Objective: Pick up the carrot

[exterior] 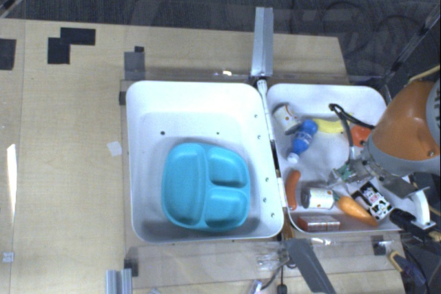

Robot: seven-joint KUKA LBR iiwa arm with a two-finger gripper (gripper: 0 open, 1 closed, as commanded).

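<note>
The carrot (355, 208) is a small orange cone lying in the front right corner of the right bin (372, 98), pointing towards the bin's front right. My gripper (346, 174) hangs over the bin just behind and slightly left of the carrot, below the grey wrist and the orange band (408, 126). Nothing shows between the gripper and the carrot, and the two look apart. A black and white patterned piece (374, 200) sits right beside the carrot's thick end.
The right bin also holds a white can (318, 198), a red sausage (292, 188), a blue bottle (302, 138), a banana (331, 126), a white cup (283, 113) and a dark red bar (319, 222). A blue divided plate (205, 184) lies in the left bin (145, 107).
</note>
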